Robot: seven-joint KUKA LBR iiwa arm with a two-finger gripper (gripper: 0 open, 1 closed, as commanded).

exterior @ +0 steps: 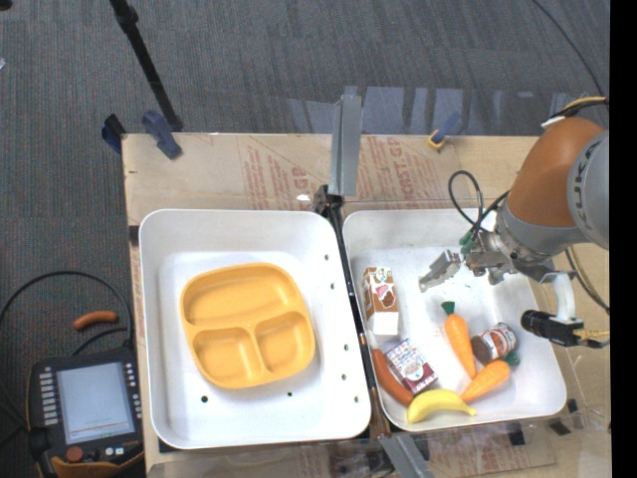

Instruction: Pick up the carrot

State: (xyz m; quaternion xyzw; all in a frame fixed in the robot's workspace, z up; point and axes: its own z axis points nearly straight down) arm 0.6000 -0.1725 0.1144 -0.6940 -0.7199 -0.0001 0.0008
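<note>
A carrot (459, 342) with a green top lies lengthwise in the right bin (398, 229), near its middle. A second, stubbier carrot (487, 379) lies tilted just below and to the right of it, near the bin's front wall. My gripper (444, 270) hangs over the right bin, just above and slightly left of the first carrot's green top, apart from it. Nothing shows in its grasp. The grey arm with its orange band (557, 177) reaches in from the right.
The right bin also holds a small carton (382, 300), a red-and-white packet (410, 364), a sausage (390, 378), a banana (440, 404) and a small can (495, 344) beside the carrots. A yellow divided plate (249, 325) lies in the left bin (159, 267).
</note>
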